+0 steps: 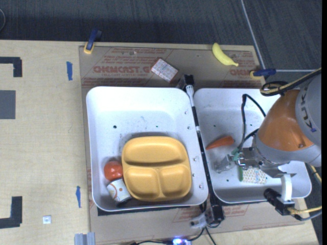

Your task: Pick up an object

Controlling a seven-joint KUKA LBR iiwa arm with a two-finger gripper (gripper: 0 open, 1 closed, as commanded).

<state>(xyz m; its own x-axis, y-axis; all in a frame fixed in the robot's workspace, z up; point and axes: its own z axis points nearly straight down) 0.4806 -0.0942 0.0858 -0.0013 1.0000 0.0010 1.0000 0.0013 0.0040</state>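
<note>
Arm enters from right, orange band over right bin (pixel 225 192). Gripper (pixel 228 161) low inside that bin, just below an orange carrot-like piece (pixel 220 142); jaw state cannot tell, metal parts blur together. Small patterned card (pixel 253 175) lies beside the wrist. Left bin (pixel 102 106) holds a yellow divided tray (pixel 155 166), with a red-orange ball (pixel 113 169) and a white-and-orange cup (pixel 118 190) wedged against its left edge. Beyond the bins: yellow banana (pixel 224 54), patterned block (pixel 163 69) on cardboard.

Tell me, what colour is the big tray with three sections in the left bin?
The tray is yellow, seen clearly in the camera view.
</note>
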